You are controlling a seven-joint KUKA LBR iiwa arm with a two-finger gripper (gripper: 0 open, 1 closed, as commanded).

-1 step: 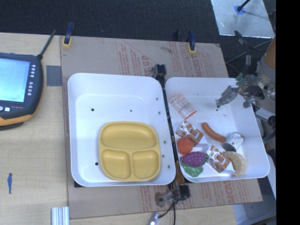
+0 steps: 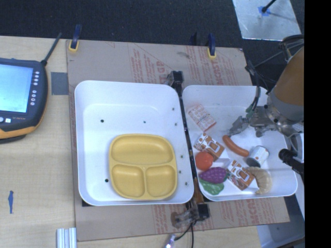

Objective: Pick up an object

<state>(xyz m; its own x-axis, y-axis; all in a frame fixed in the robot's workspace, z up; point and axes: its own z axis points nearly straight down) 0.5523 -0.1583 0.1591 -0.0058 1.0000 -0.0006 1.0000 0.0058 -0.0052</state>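
The right bin holds several small items: a pink-and-white packet, a hot dog sausage, a red tomato, purple grapes, two orange-and-white cartons, a white can and a tan bread piece. My gripper hangs over the right half of this bin, just above and right of the sausage. Its fingers are spread open, with nothing between them.
A yellow divided plate lies in the left bin. A tablet-like pendant rests on the bench at far left. The grey arm with its orange band enters from the right, above the right bin's edge.
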